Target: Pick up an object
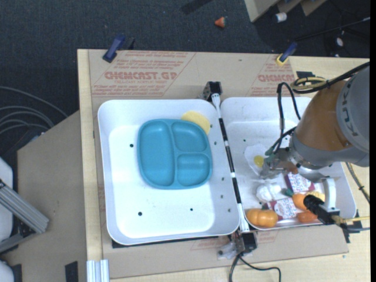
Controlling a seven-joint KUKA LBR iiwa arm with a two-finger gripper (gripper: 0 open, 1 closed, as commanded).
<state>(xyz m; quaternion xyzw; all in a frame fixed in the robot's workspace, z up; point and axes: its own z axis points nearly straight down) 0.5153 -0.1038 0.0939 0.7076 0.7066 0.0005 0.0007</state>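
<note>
The tool (pixel 271 164) is low in the right bin (pixel 247 113), its grip impossible to tell, above small objects (pixel 282 203) heaped at the near edge. The left bin (pixel 114 157) holds a blue tray (pixel 173 153). Brown paper covers the bench (pixel 147 69); dark carpet (pixel 59 16) lies beyond.

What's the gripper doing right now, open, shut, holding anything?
Gripper: low in the right bin over the pile of small items; open or shut cannot be told, and no item is seen held.
</note>
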